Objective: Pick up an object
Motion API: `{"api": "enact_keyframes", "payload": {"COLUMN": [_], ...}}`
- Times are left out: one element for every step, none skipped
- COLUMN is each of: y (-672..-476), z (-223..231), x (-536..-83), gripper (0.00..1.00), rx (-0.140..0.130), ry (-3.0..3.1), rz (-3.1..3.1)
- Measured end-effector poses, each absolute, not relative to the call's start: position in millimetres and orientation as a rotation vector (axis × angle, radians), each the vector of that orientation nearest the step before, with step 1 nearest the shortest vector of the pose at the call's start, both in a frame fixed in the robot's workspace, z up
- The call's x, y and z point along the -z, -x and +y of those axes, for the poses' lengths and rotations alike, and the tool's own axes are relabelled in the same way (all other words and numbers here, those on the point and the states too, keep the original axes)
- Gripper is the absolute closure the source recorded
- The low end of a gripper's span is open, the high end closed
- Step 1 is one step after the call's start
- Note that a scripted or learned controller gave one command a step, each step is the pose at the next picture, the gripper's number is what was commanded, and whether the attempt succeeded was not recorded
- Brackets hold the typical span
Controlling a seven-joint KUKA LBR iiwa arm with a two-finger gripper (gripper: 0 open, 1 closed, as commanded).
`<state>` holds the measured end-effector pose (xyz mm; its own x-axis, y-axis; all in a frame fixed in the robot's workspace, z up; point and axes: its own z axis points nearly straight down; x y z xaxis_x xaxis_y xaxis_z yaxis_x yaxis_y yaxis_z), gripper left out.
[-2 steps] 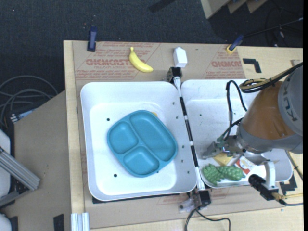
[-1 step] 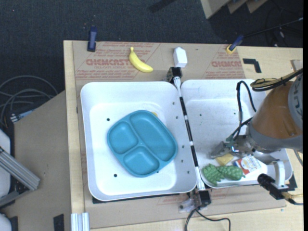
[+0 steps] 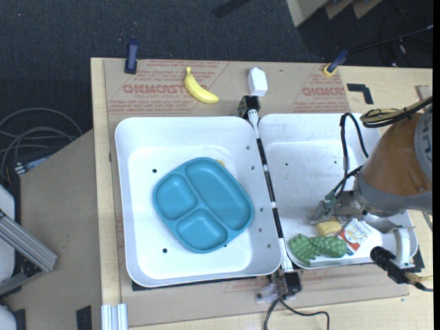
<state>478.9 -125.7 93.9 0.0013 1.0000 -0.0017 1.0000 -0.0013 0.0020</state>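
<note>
My gripper (image 3: pixel 327 210) hangs low over the front part of the right bin (image 3: pixel 302 150), under the orange band of the arm (image 3: pixel 399 163). Just below it lies a small yellow block (image 3: pixel 329 227). A bumpy green toy (image 3: pixel 317 246) rests against the bin's front wall. A white packet with red print (image 3: pixel 355 235) lies to the right of the block. The arm's wrist hides part of the bin's right side. A blue divided plate (image 3: pixel 201 203) lies in the middle of the left bin (image 3: pixel 130 177).
A yellow banana (image 3: pixel 199 88) lies on the cardboard behind the left bin. A white clip (image 3: pixel 257 81) sits at the back end of the divider between the bins. Black cables (image 3: pixel 350 143) loop beside the arm. The back half of the right bin is bare.
</note>
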Motion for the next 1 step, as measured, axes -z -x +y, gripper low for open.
{"api": "enact_keyframes", "payload": {"y": [-479.3], "z": [-50.0], "x": [-184.5], "gripper": [1.0], "rx": [-0.001], "ry": [-2.221], "rz": [2.223]}}
